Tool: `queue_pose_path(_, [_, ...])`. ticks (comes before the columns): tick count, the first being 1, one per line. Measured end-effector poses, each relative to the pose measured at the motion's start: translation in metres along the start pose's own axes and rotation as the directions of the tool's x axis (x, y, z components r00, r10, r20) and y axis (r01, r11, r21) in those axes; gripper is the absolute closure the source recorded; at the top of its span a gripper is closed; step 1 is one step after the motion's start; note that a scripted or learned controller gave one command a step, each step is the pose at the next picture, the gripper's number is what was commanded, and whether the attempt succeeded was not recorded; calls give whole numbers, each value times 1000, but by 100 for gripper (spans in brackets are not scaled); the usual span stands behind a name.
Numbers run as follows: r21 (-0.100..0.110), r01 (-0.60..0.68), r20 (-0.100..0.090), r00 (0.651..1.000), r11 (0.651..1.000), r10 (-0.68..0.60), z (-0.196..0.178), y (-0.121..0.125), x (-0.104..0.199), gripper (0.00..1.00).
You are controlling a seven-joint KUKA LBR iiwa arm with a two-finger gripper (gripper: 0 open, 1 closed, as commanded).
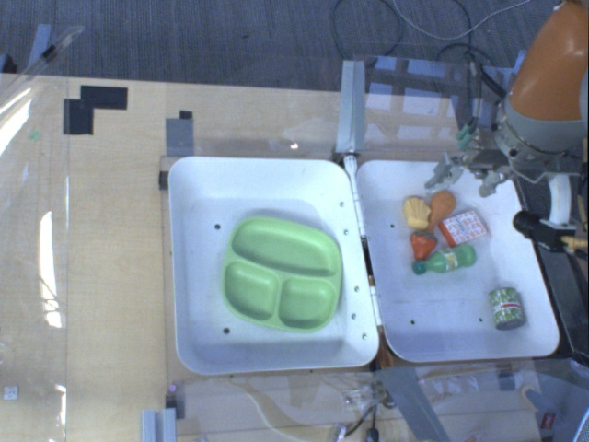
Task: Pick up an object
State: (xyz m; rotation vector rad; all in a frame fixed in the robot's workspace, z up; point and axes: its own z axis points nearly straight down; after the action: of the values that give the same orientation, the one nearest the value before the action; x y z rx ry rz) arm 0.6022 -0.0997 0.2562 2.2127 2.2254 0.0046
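On the table [110, 274], two white bins side by side. Left bin [198, 201]: one green tray [282, 272] with three compartments, lying flat near the middle, tilted a little askew to the bin walls. Right bin [534, 334]: a cluster of small items in the upper middle. Yellow piece [416, 213] at the cluster's left, an orange piece [443, 204] just beside it on the right, touching or nearly so. Below those, a small red piece [423, 245], and a green bottle [448, 261] lying on its side under it, close against it. Red-and-white box [463, 227] to the right of the orange piece, tilted. Green can [506, 308] on its side, well apart from the cluster, toward the bin's lower right corner. Arm [552, 72] enters from the right, orange band over the grey wrist. End effector [471, 168] hangs over the bin's upper edge, above the orange piece; fingers spread wide, nothing between them. Cables [405, 17] loop on the grey floor beyond the table.
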Motion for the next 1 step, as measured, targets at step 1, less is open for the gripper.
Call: queue_pose_path(1, [-16, -26, 4, 1000, 1000, 26, 148, 33, -58, 0])
